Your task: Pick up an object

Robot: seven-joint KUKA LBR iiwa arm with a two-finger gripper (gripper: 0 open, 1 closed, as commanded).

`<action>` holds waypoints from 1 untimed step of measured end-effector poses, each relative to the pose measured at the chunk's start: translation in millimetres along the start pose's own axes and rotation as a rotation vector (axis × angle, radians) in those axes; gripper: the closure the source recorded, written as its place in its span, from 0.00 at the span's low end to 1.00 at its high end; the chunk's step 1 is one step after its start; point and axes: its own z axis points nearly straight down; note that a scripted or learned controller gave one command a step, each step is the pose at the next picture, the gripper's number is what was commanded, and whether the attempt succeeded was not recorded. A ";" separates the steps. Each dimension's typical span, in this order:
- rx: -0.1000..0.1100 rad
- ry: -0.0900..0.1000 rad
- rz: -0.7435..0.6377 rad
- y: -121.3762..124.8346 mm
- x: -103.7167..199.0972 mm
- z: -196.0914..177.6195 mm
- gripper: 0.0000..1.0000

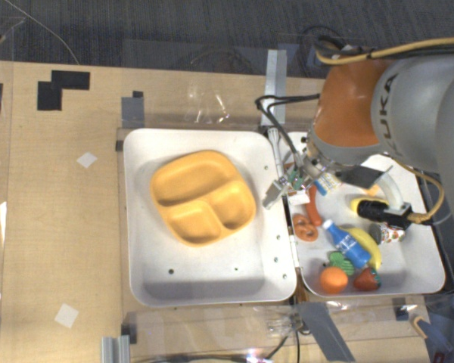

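White plastic, two shallow bins side by side. Landmark is the blue bottle, lying tilted in the right-hand bin.

Toy food is clustered around it:
- banana touching the bottle on the side away from the other bin
- green piece tucked against its lower end
- orange just beside that end, nearer the front rim
- strawberry also near the front rim
- orange-red piece just beside the bottle, on the side facing the shared rim

The left-hand bin is well apart from the bottle and holds only a yellow divided plate, lying flat.

The grey arm reaches in over the back of the bottle's bin. The gripper hangs up and away from the bottle, over the shared rim between the bins. Open or closed, I cannot tell, as the wrist hardware blocks it. Nothing visibly held.

Judgement: no pick made yet. The likely object is the orange-red piece, the toy closest to the gripper. The tight pile explains the edge approach, since the outlying pieces give more room. Risk: clipping the rim, or nudging neighbours.
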 end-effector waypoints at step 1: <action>0.003 0.002 0.105 64.3 72.3 34.9 0.00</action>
